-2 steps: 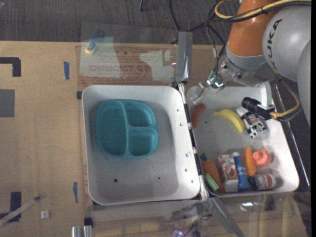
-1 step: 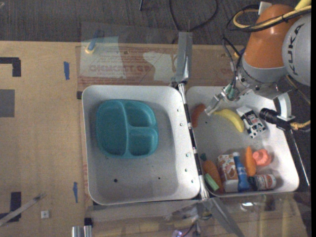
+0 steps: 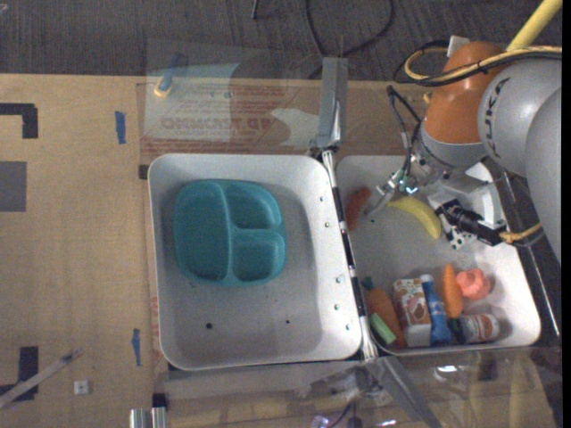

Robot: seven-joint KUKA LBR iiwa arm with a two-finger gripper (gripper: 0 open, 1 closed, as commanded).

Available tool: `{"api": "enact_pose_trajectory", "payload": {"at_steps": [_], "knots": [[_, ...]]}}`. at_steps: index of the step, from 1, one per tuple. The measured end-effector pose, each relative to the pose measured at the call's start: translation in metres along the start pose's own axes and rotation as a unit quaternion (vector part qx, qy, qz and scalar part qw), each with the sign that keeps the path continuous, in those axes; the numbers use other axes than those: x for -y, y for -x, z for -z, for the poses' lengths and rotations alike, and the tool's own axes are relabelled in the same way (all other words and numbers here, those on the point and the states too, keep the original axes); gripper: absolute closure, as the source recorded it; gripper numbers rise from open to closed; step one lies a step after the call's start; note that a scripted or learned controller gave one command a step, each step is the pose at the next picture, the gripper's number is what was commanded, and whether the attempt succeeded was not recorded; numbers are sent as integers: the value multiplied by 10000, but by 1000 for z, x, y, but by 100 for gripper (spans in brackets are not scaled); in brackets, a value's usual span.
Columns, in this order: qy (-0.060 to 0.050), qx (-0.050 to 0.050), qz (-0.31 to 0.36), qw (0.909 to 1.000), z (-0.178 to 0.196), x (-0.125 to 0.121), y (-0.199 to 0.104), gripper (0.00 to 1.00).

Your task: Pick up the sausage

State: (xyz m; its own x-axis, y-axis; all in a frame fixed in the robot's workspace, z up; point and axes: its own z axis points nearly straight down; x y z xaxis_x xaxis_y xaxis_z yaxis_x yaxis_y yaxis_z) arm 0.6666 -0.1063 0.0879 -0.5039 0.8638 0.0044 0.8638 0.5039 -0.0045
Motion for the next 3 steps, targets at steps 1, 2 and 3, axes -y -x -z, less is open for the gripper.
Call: {"api": "enact_pose_trajectory", "payload": {"at_steps": [1,2,3], "knots": [[45,46,614,9981,99,13,-31,0],[40,41,779,9969,8,21,8,0],[43,52,355,9993,81,55,65,0]]}}
